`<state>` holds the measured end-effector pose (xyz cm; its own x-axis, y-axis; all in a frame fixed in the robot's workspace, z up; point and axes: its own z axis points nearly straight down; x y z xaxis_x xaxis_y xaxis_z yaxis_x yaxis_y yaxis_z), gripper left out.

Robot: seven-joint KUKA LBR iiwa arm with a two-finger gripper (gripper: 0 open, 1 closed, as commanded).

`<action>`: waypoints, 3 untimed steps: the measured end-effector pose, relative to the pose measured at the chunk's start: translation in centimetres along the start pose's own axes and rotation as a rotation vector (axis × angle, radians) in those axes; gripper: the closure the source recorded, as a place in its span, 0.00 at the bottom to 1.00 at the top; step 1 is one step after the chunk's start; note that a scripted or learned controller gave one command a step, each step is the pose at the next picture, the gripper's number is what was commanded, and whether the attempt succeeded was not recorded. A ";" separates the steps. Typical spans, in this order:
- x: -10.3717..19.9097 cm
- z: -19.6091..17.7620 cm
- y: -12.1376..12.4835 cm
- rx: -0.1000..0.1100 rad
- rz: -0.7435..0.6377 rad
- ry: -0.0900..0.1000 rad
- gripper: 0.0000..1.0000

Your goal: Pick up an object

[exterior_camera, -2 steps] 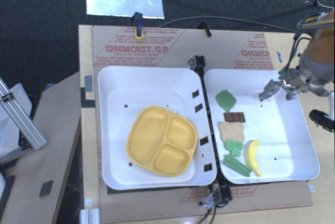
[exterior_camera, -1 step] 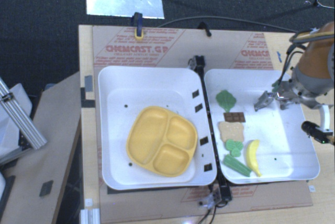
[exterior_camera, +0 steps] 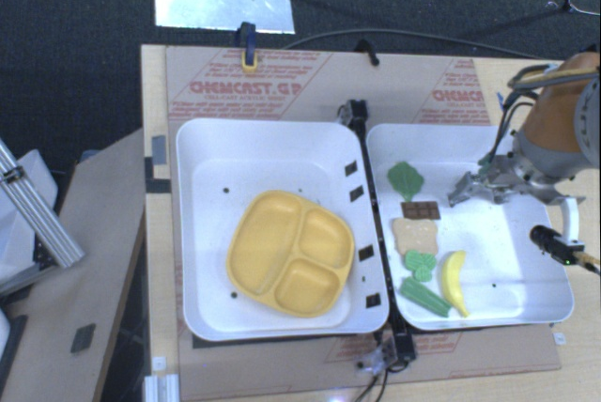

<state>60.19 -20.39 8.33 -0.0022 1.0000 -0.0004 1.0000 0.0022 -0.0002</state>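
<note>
White right bin (exterior_camera: 526, 297) holds every item, banana (exterior_camera: 454, 280) included; tool (exterior_camera: 467, 191) above, state indeterminable; nothing lifted, grasp outstanding.

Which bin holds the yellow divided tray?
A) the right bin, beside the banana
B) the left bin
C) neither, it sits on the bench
B: the yellow divided tray lies flat inside the left bin, while the banana lies in the right bin.
</note>
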 end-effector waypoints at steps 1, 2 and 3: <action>0.0 -1.3 0.2 -0.005 -0.001 -0.001 1.00; 0.2 -6.2 -0.5 -0.006 0.001 -0.001 1.00; 0.3 -12.7 -0.4 -0.008 -0.002 -0.002 1.00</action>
<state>59.82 -20.11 21.08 -0.0042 1.0000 -0.0026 1.0000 0.0043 0.0079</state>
